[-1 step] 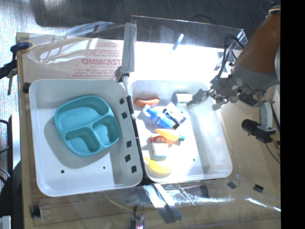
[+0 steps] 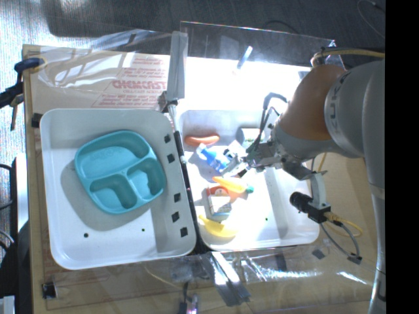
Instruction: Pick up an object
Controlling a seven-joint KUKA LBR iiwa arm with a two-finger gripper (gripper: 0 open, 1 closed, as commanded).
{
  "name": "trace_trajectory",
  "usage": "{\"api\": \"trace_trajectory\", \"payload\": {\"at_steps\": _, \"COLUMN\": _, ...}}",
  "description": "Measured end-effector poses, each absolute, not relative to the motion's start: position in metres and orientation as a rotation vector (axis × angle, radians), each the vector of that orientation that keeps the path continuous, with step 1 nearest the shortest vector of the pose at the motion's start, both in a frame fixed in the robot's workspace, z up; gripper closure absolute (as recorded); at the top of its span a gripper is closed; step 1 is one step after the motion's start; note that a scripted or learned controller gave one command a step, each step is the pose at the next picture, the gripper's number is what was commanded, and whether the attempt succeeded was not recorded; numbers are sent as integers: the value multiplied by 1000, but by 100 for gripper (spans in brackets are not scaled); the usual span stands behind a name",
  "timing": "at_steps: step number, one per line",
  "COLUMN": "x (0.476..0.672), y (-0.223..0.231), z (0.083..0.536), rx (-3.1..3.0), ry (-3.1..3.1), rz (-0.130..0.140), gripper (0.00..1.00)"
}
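Camera view writing: red print on the clear plastic sheet (image 2: 124, 84), not legible.
Gripper (image 2: 243, 165): low in the right bin (image 2: 288, 231); grip state cannot be told.
Blue object (image 2: 211, 157): just left of the gripper.
Teal divided plate (image 2: 119, 171): left bin (image 2: 98, 247).

Turquoise divided plate (image 2: 120, 171) in white left bin (image 2: 55, 136); yellow banana (image 2: 217, 229), orange sausage (image 2: 201, 139), blue toy (image 2: 211, 158)

Glare washes out the right bin's (image 2: 288, 231) far end; small objects there (image 2: 219, 165) blur together.
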State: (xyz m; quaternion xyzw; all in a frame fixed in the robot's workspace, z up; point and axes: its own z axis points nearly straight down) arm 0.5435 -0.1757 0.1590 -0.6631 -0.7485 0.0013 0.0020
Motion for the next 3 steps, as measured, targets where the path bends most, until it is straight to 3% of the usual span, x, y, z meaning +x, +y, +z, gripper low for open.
{"api": "trace_trajectory", "payload": {"at_steps": 1, "x": 532, "y": -147, "z": 99, "rx": -1874, "ry": -2529, "rz": -5, "gripper": 0}}
{"api": "trace_trajectory", "payload": {"at_steps": 2, "x": 534, "y": -148, "z": 111, "rx": -1871, "ry": -2538, "rz": -6, "gripper": 100}}
{"api": "trace_trajectory", "payload": {"at_steps": 3, "x": 549, "y": -142, "z": 189, "rx": -2239, "ry": -2204, "rz": 1, "gripper": 100}}
